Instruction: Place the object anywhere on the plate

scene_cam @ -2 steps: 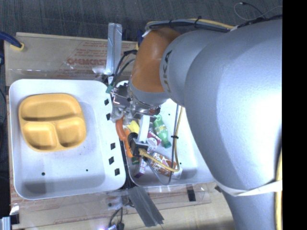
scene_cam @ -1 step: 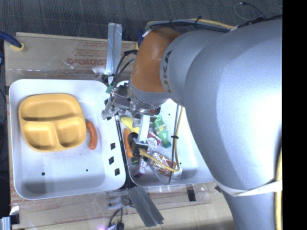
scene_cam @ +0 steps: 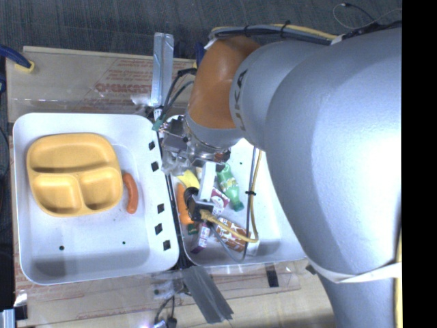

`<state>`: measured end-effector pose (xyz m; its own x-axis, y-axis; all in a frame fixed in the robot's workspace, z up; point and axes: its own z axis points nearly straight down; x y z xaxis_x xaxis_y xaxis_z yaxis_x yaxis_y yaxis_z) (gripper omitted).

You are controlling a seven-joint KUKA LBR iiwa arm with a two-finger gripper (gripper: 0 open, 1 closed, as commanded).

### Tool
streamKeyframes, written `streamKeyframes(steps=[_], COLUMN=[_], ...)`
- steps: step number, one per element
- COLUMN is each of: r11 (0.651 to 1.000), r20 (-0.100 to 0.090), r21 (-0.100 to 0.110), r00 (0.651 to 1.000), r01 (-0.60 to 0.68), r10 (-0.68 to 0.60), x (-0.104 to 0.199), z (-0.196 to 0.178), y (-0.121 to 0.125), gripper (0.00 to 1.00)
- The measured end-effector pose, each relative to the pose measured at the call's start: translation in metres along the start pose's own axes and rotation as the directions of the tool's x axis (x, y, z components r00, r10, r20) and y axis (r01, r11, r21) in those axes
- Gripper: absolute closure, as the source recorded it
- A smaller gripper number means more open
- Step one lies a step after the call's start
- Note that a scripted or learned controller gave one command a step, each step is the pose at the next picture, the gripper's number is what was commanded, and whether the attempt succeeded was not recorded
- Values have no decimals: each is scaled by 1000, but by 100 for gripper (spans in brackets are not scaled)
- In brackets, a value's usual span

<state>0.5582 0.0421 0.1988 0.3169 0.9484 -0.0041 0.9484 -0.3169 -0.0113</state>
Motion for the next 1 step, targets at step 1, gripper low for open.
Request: streamKeyframes(steps=[1], r11=[1000], r20=[0], r21=[0], r00=[1000], r01=[0], r10=[0], x=[0], z=[0], y=[0], gripper=[0])
